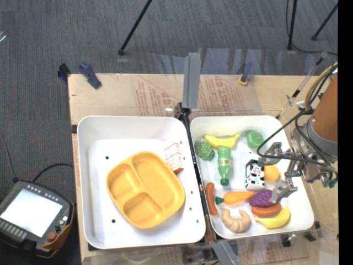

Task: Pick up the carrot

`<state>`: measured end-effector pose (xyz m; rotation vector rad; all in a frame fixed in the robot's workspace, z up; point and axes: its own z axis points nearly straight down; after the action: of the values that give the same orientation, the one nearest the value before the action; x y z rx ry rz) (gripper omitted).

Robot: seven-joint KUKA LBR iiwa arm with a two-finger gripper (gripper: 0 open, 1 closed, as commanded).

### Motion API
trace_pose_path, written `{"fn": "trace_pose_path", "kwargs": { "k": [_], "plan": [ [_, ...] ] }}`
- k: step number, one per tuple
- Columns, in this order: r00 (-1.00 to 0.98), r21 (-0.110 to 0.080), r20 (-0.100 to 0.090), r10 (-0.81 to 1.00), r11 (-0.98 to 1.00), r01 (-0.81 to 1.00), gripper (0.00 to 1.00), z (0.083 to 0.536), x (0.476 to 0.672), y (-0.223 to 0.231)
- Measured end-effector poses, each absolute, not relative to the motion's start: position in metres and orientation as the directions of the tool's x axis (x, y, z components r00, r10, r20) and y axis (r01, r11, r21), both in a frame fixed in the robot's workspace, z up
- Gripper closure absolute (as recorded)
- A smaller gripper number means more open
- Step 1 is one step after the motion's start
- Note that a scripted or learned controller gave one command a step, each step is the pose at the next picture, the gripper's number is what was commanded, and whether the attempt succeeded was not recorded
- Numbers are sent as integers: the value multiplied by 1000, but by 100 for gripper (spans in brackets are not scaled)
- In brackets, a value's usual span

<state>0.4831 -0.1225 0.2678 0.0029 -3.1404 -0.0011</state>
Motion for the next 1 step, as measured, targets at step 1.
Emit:
{"fn": "trace_pose_path", "kwargs": {
  "k": [1],
  "plan": [
    [-990, 2, 13, 140, 990, 140, 0, 136, 497, -93]
  ]
}}
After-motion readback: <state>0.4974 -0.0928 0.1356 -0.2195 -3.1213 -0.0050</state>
